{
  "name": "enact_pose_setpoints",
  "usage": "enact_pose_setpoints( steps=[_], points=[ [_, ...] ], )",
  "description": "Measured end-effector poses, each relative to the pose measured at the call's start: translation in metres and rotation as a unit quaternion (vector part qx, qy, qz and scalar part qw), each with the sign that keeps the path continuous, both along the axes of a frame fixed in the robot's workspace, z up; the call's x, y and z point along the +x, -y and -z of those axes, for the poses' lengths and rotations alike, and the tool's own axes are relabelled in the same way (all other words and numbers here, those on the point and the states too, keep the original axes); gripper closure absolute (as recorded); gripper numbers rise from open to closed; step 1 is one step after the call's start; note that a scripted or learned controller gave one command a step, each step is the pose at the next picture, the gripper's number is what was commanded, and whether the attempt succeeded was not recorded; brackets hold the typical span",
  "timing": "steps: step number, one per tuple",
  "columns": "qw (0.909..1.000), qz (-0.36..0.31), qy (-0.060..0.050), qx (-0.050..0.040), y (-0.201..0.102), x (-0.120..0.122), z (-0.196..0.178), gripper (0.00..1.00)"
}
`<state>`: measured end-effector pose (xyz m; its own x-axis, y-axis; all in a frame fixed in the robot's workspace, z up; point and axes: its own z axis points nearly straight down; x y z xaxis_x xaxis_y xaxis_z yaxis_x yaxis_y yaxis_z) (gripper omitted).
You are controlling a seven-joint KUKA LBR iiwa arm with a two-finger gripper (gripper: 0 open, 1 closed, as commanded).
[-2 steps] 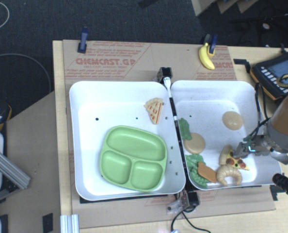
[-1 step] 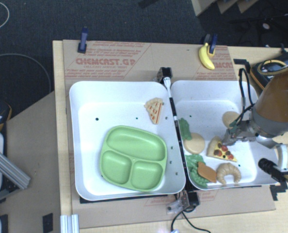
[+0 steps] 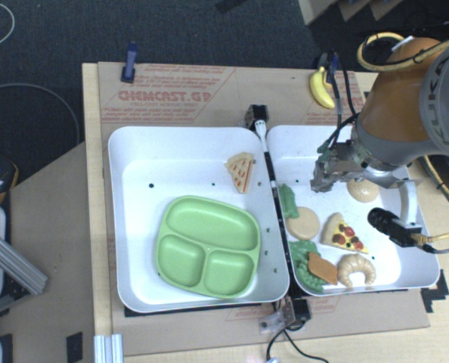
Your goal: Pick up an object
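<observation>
Camera view, entries listed left to right, each placed against the green divided tray (image 3: pixel 207 246).

1. Blue clip (image 3: pixel 129 63): on the table (image 3: pixel 171 89), well up and left of the tray, outside both bins.
2. Left bin (image 3: pixel 134 165): holds the tray itself in its lower half.
3. Waffle wedge (image 3: pixel 240 172): in the same bin, just above the tray's upper right corner, apart from it.
4. Right bin (image 3: pixel 300 136): directly right of the tray's bin, their rims touching.
5. Green pod (image 3: pixel 287 200): right of the tray, just across the shared rims.
6. Round biscuit (image 3: pixel 305 222): right of the tray, touching the pod.
7. Green leaf (image 3: pixel 301 257): right of the tray's lower edge, with a brown slab (image 3: pixel 323 268) lying on it.
8. Hand (image 3: pixel 326 178): up and right of the tray, low over the right bin. Nothing is seen gripped in it; whether it is open or closed cannot be told.
9. Pizza slice (image 3: pixel 342 234): further right of the tray.
10. Croissant (image 3: pixel 357 270): right of the tray, below the slice.
11. Pale bun (image 3: pixel 363 191): furthest right of the tray, just beside the hand.

Status: judged early. Every loose piece lies in a bin, none lifted. Reaching a piece, gripping and raising it all remain; the bun and biscuit lie closest.
</observation>
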<state>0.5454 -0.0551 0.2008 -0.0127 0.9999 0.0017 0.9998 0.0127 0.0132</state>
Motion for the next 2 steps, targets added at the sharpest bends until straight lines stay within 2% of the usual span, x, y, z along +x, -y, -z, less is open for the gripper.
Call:
enact_pose_setpoints(
  steps=[1,2],
  points=[
    [1.0,0.003,-0.006,0.0004,-0.073,-0.054,-0.049,1.0],
    [1.0,0.002,0.003,0.0019,-0.12,-0.065,-0.194,1.0]
  ],
)
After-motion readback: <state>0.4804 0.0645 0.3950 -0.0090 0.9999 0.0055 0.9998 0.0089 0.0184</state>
